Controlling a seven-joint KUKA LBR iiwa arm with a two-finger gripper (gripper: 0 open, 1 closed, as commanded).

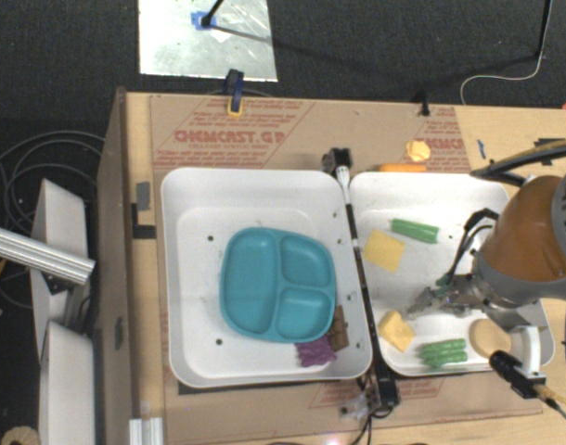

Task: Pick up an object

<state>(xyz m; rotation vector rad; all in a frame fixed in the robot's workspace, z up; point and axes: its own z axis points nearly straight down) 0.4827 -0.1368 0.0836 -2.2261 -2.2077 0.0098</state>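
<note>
Over the right bin [506, 193], tool [433, 297] hangs near the lower cheese [396, 330]; grip state unclear, nothing lifted yet.

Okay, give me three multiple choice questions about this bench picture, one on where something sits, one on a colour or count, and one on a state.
1. Where does the divided plate lie?
A. In the left bin
B. In the right bin
C. On the cardboard behind the bins

2. How many green pieces lie in the right bin?
A. None
B. Two
C. Five

3. Which way up is the divided plate?
A. Upside down
B. Standing on its edge
C. Lying flat, compartments facing up

Answers:
1 A: the teal plate sits inside the left bin.
2 B: one green piece lies toward the back, another near the front edge.
3 C: its three compartments face the camera.
</note>
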